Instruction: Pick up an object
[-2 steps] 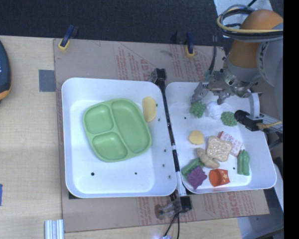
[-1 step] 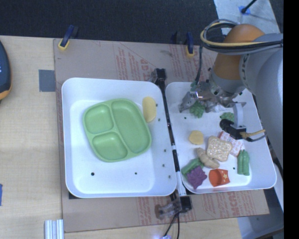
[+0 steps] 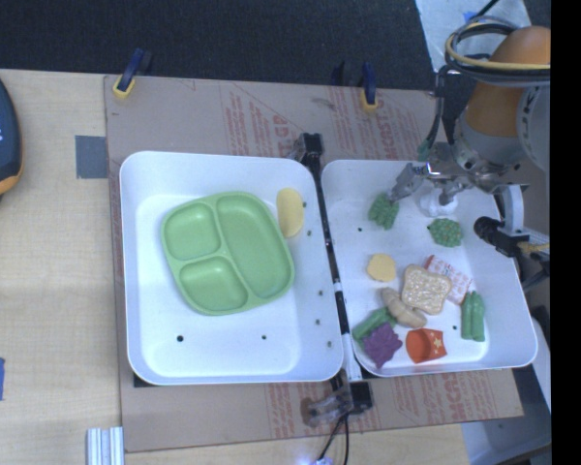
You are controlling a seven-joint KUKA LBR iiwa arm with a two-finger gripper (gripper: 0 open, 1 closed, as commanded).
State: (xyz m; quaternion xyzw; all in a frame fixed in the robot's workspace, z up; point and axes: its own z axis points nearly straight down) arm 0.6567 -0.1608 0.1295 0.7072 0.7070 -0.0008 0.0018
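Objects for picking lie in the right bin [image 3: 523,289], most of them crowded into its near half. Largest to smallest: the worktop [image 3: 48,289] carries both white bins side by side on a cardboard sheet [image 3: 223,114], their inner rims touching along a dark clamped seam. The left bin [image 3: 140,289] holds a green divided plate [image 3: 228,251] near its middle, with bare floor along the near and left walls; a pale yellow piece [image 3: 290,211] lies just beside the plate's far right corner, close to the bin's right rim.

In the right bin, the arm [image 3: 508,85] hangs over the far right corner, and its pincer [image 3: 428,184] sits low near the far wall; whether it is open or closed cannot be told, and nothing is seen gripped. A green leafy piece [image 3: 383,210] lies just left of it, a second green piece [image 3: 445,232] just nearer. Open floor lies between these and the near cluster: a cracker [image 3: 425,289], a red block [image 3: 426,345], a purple grape bunch [image 3: 382,342] near the near left corner, a green pod [image 3: 473,316] near the right wall, and a small yellow disc [image 3: 382,267].
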